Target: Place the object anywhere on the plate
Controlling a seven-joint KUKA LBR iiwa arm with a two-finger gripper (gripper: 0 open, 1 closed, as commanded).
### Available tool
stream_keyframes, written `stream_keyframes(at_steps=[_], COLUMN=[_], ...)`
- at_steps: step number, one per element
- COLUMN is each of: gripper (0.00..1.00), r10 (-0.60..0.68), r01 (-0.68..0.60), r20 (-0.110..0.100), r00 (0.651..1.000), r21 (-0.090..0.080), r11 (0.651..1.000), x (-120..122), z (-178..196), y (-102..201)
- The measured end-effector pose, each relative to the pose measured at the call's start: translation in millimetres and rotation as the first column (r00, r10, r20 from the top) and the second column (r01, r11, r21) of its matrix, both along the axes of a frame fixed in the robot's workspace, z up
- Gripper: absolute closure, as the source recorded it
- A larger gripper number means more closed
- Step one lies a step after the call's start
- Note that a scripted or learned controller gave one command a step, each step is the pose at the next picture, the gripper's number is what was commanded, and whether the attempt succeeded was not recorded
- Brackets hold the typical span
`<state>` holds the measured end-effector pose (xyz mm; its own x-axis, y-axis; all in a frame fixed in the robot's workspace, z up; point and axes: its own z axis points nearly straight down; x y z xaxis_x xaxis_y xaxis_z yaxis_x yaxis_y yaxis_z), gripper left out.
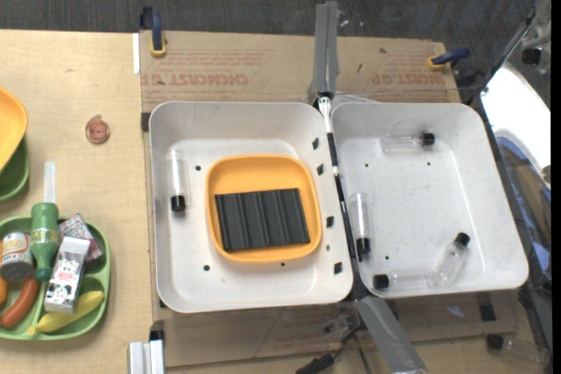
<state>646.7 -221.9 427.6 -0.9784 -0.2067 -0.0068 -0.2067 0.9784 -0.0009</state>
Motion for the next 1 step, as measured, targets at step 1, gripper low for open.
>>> stream_keyframes(at_steps=[1], gripper=[1.0], r10=[0.326], r01=[-0.326], r20=[0.0], r00=[0.945], r21=[-0.001], r11=[0.945], x=[13.5], z=[14.5], y=[0.4])
